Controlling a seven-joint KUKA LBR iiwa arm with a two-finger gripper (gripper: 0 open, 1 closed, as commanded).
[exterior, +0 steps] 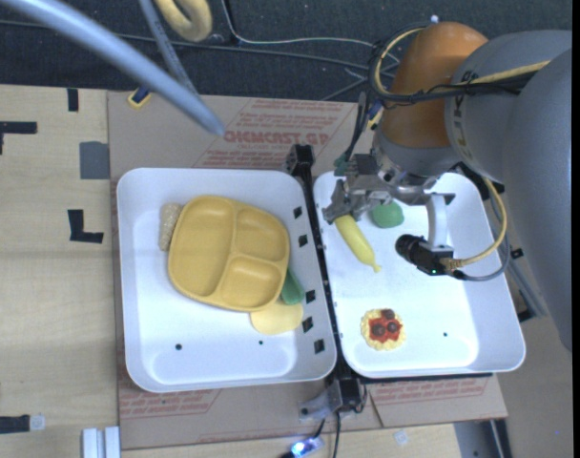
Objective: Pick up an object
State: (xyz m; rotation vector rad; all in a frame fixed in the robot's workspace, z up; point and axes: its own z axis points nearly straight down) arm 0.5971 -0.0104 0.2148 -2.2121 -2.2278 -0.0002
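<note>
Nearest the lens, my orange-banded wrist hangs over the right bin (481, 346). My gripper (352, 201) sits above the yellow corn cob's (357, 241) upper end; cob slants toward lower right. I cannot tell its spread.

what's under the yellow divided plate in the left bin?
Poking out from beneath the yellow compartment plate: a tan rough-textured piece at its left edge, a green piece and a pale yellow flat piece at its lower right. Their covered parts stay hidden.
</note>
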